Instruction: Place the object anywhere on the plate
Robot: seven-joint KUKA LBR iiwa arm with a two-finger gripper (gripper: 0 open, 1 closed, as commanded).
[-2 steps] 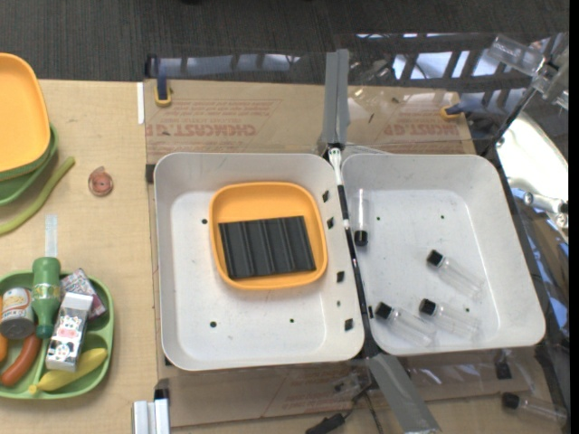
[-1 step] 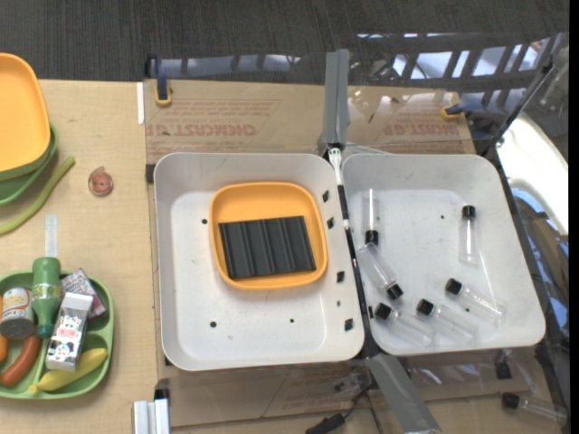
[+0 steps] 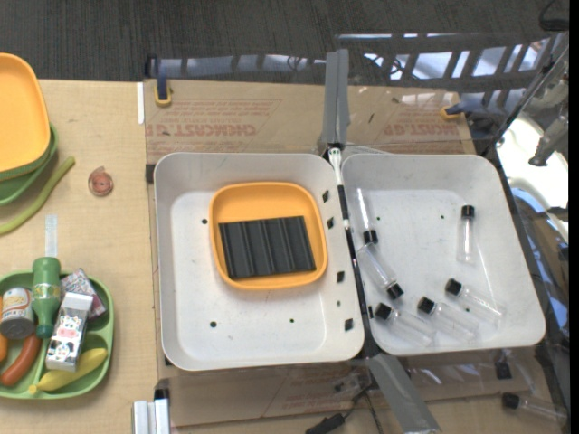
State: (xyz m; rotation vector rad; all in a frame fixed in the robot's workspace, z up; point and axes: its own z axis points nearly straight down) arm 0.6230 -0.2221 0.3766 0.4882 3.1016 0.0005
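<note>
Left bin (image 3: 181,333): an orange plate (image 3: 269,197) is sitting toward its upper middle, apart from every wall, with bare white floor lying below and left of it. A dark ribbed slab (image 3: 268,247) is lying flat on the plate, inside its rim.

Right bin (image 3: 507,206): several clear tubes with black caps (image 3: 468,233) are lying scattered, mostly along the left wall and lower edge; the centre is lying open.

Gripper: I cannot tell its state.

Bench, left: a green tray of toy food (image 3: 90,369).
</note>
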